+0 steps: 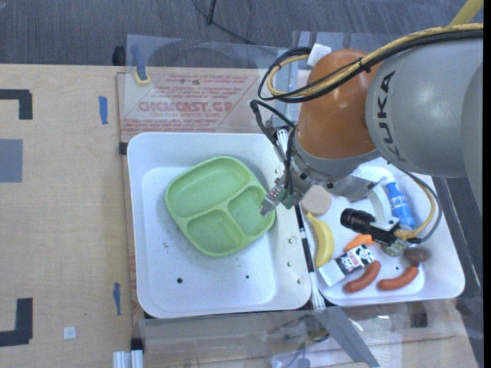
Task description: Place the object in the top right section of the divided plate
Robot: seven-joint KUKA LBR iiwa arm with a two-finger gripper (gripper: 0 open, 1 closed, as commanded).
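A light green divided plate (209, 188) lies tilted in the left white bin (153, 282), with one large section and two smaller ones. All three sections look bare. My gripper (275, 198) hangs at the plate's right rim, just over the small section nearest the divider between the bins. The gripper tip is small and dark against the rim, and whether anything is held there cannot be made out. The grey arm with its orange band (337, 110) reaches in from the right above the right bin.
The right bin (449, 282) holds a banana (323, 240), two sausages (361, 277) (398, 280), a blue and white bottle (397, 202), a round beige disc (315, 201), a small black and white carton (354, 259) and a brown lump (416, 255).
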